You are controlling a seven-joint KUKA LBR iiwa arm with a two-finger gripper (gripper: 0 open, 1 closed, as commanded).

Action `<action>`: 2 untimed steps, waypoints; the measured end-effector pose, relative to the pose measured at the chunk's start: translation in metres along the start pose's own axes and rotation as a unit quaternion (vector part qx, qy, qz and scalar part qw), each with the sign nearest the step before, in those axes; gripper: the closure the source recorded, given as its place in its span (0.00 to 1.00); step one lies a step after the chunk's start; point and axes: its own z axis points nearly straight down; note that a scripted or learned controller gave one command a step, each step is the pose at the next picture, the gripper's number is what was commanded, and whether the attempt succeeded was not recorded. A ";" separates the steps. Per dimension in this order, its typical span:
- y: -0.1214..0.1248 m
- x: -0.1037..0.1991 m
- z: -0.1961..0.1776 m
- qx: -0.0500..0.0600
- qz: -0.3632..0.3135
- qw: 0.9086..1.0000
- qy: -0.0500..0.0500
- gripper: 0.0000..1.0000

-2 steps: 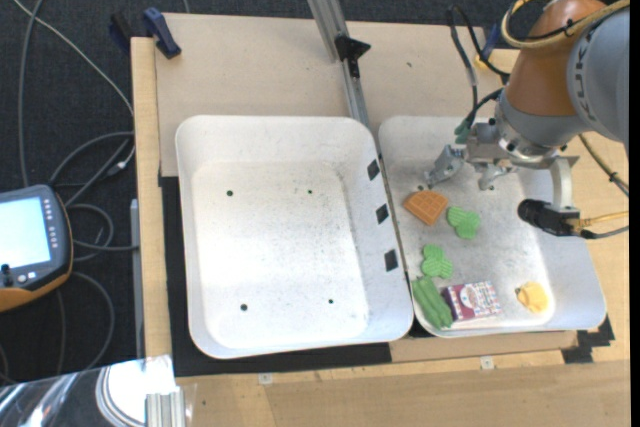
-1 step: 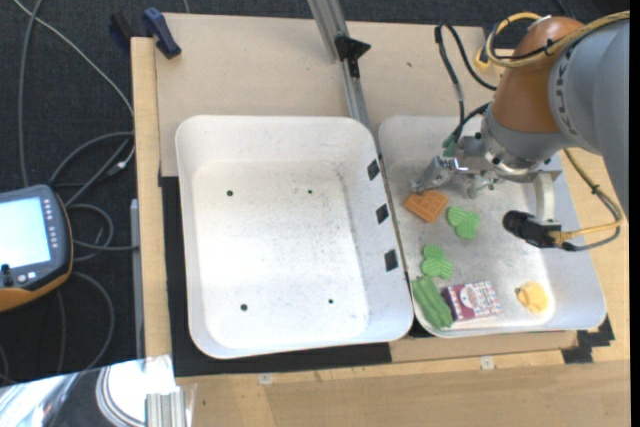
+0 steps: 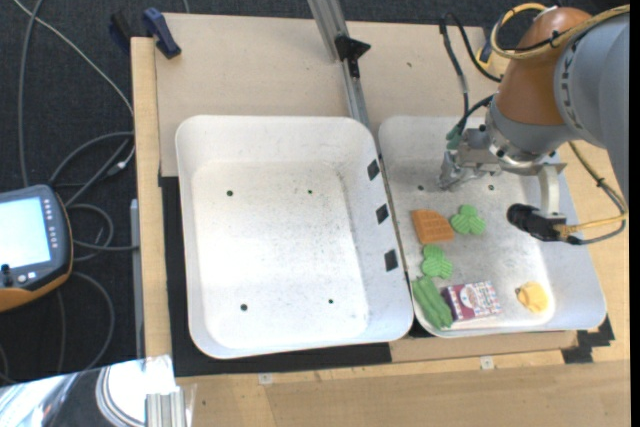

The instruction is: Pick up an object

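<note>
Gripper (image 3: 462,167) hangs low over the back of the right-hand shallow white bin (image 3: 570,305), with the small toys lying just in front of it.

Whether it is spread or pressed together cannot be told from above, and nothing shows in its grasp. Nearest lie the flat orange wedge-shaped piece (image 3: 433,226) and the knobbly green broccoli-like toy (image 3: 467,221), just beside each other; both look light and probably hollow plastic (likely a little slippery). The broccoli's bumpy crown seems the better hold, pinched across its narrow width, since the wedge lies flat and offers little edge.
</note>
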 end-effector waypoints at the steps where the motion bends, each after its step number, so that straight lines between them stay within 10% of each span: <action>1: 0.000 0.003 -0.044 0.004 -0.001 1.000 -0.001 1.00; 2: 0.001 -0.002 -0.108 0.002 0.000 1.000 -0.001 1.00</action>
